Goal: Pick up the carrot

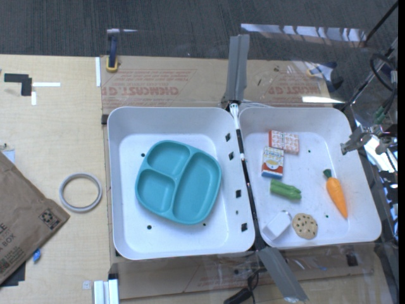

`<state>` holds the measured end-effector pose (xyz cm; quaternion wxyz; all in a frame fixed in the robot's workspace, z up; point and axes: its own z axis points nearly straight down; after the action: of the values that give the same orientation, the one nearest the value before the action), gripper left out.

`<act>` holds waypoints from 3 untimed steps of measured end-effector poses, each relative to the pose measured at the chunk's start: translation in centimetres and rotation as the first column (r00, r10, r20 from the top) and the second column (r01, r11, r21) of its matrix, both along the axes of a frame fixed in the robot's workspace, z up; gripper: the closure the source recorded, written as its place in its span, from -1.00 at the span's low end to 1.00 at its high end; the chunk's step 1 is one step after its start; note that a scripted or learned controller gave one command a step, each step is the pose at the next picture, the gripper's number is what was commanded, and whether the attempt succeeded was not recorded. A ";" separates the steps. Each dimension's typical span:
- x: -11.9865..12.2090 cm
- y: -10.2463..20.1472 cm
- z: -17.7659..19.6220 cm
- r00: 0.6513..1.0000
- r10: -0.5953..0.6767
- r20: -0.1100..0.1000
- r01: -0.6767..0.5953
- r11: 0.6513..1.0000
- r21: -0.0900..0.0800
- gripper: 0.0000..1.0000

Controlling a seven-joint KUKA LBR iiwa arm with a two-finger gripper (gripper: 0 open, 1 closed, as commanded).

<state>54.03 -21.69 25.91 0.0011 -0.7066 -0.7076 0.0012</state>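
The carrot [336,196], likely a light, rigid, smooth toy best gripped across its thick orange middle, is seen lying near the right bin's [316,124] right wall, while the end effector [370,141] at that edge cannot be judged open or closed.

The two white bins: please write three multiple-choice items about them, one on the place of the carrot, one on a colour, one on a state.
1. Where does the carrot lie?
A. left bin
B. right bin
C. on the bench

2. What colour is the divided plate?
A. teal
B. red
C. yellow

3. How does the carrot stand to the cookie?
A. on top of it
B. touching it
C. apart from it

Answers: 1 B, the carrot lies in the right bin. 2 A, the plate is teal. 3 C, bare floor separates it from the cookie.
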 end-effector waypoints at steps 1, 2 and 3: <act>0.2 -0.5 -12.7 0.997 0.073 0.001 -0.073 0.997 0.001 -1.00; -0.6 -0.2 -14.0 1.000 -0.023 0.003 0.023 1.000 0.005 -1.00; -0.8 0.8 -16.8 1.000 -0.002 0.000 0.002 1.000 0.003 -1.00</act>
<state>53.19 -20.89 9.08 0.0020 -0.7072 -0.7070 0.0002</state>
